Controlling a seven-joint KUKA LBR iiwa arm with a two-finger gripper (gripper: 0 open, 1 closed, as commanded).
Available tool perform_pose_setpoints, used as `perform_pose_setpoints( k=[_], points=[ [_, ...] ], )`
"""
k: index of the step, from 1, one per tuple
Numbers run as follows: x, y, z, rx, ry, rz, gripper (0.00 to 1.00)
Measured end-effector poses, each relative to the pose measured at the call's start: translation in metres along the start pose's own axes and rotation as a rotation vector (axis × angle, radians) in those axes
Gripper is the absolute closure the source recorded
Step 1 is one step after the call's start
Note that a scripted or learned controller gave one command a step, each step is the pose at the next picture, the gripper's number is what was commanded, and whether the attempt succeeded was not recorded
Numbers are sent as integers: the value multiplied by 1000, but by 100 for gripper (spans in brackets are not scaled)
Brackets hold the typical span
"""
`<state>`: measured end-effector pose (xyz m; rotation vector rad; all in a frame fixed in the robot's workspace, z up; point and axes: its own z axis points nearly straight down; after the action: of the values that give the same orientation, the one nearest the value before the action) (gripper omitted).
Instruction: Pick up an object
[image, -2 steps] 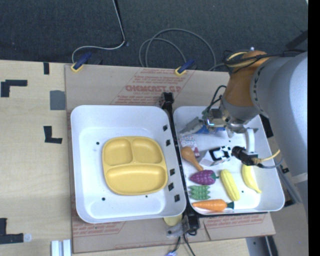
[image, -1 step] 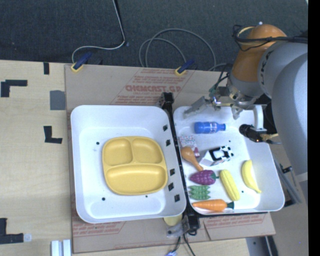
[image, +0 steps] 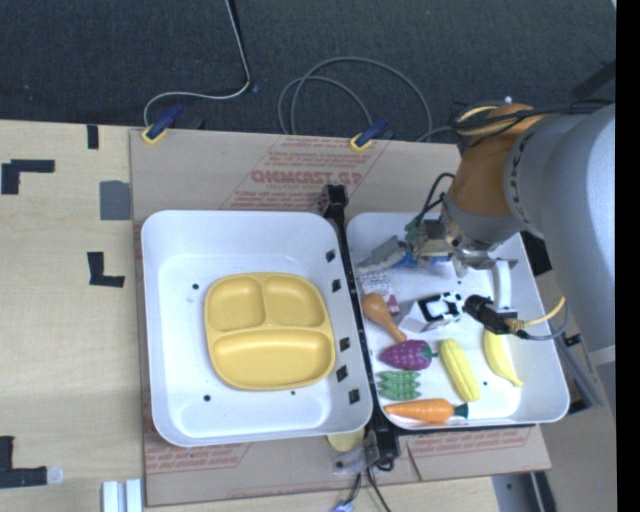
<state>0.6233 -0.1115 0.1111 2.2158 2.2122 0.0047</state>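
From my seat at the remote station I see the arm (image: 520, 190) reaching in from the right over the right bin (image: 545, 405), its orange band above the wrist, and the end effector (image: 445, 305) sits low over the upper middle of that bin; I cannot tell whether it is released or clenched, and nothing shows as held in it. Directly to its left lies a drumstick-shaped toy (image: 381, 314), tan and orange, close beside it. Below and a little left of the end effector is a purple grape cluster (image: 406, 354), and just under that a green pea pod (image: 398, 384). Straight below the end effector lies a yellow corn cob (image: 460, 370), tilted, and further down, near the bin's front wall, an orange carrot (image: 420, 410) with a green top. To the lower right of the end effector is a yellow banana (image: 500, 358), just beside the corn. Above and left of it some grey and blue pieces (image: 385, 255) lie near the bin's back corner, too jumbled for me to name. Well to the left, in the left bin (image: 165, 330), rests a yellow divided plate (image: 270, 330). Both bins sit on cardboard on the counter (image: 60, 330).
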Motion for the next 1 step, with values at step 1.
perform_pose_setpoints(
  k=[1],
  points=[
    [-26, 48, -58, 1, 3, -4, 0]
  ],
)
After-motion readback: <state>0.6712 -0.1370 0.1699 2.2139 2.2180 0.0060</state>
